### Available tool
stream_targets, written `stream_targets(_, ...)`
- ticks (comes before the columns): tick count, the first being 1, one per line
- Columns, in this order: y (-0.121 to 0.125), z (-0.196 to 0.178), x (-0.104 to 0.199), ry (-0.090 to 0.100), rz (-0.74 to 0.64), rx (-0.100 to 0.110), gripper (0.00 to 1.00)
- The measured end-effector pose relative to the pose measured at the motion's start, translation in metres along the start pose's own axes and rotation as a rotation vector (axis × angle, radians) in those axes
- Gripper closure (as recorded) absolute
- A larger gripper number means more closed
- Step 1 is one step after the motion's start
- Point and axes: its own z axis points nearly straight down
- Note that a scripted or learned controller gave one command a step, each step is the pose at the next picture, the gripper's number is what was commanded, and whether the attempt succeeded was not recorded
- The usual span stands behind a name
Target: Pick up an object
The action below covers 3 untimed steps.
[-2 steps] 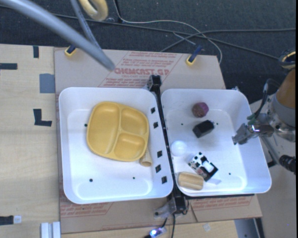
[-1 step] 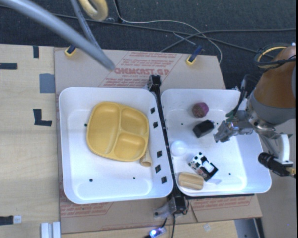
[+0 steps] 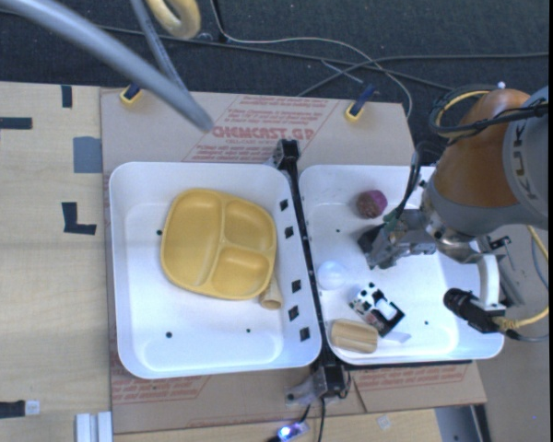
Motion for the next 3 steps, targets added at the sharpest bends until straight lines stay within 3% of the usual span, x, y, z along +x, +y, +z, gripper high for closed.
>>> stream_targets(1,0.004,0.004,0.054,0.000,-0.001,0.000,1.00)
stream_targets(3,-0.016,0.004,0.165,-0.001,-0.002,0.000,1.00)
